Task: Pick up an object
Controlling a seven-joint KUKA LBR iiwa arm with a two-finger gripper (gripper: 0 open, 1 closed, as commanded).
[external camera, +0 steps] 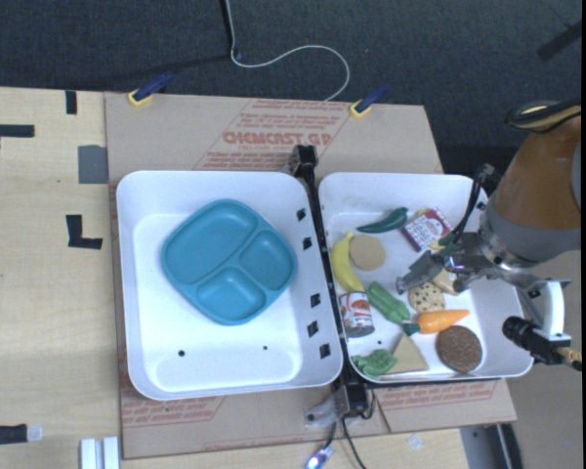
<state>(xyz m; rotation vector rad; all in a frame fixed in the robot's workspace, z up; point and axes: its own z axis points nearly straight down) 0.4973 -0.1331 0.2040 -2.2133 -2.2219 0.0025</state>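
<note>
In the right bin (488,191), nearest the camera along its front wall, lie a green leafy toy (376,362), a tan wedge (408,355) and a brown round patty (459,348). Just behind the patty an orange carrot (439,319) points toward the arm's side, with a small can (356,314) by the divider and a green pod (388,301) between them. Farther back sit a banana (344,262), a tan round cookie (367,252), a dark green pepper (384,221) and a red packet (425,230). The gripper (428,272) hangs low over the middle of this bin, above speckled crackers (428,295), behind the carrot; whether its fingers are spread or closed cannot be made out, and nothing is seen held. Left of the right bin, the left bin (137,203) holds a blue divided plate (230,260).
</note>
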